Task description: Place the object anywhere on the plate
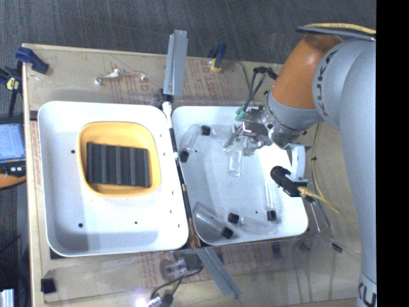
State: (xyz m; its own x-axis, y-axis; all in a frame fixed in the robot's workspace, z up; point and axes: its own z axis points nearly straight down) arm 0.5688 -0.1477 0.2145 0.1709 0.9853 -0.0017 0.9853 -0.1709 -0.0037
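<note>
tool [241, 139] hanging over the right bin [211, 229], seems clamped on a clear tube [234, 163]; yellow plate [118, 155] sits in left bin

A yellow plate [117, 133] with a dark ribbed centre lies flat in the left bin. Clear tubes with black caps [235, 163] lie scattered in the right bin.

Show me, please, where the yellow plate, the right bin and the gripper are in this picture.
yellow plate [118, 132]: camera view, on its bare upper rim.
right bin [211, 190]: camera view, on a bare patch of its floor.
gripper [239, 144]: camera view, midway between its fingertips.
</note>
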